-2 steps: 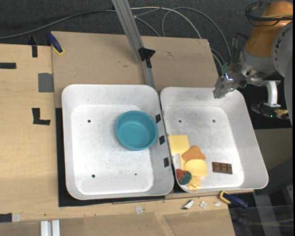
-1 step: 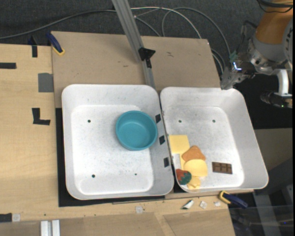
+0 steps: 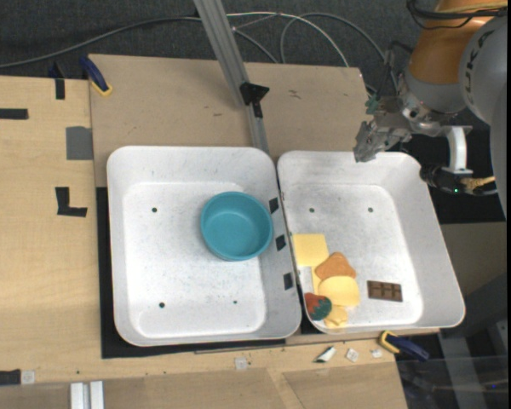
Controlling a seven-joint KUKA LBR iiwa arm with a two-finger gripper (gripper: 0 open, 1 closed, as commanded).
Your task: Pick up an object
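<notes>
Nothing picked yet from what I see: nearest the front of the right bin [image 3: 426,228] sit the small pieces, a brown chocolate bar [image 3: 384,291], a red-green bit [image 3: 318,305], yellow and orange slices [image 3: 335,281] and a pale yellow square [image 3: 309,248], all lying loose on the bin floor. Further back, the blue bowl [image 3: 235,225] sits mid left bin [image 3: 136,228], untouched. The tool [image 3: 368,146] hangs at the right bin's far rim, well apart from the pile, carrying nothing I can see, spread or pressed I can't tell; descent, grasp and lift are all left.
</notes>
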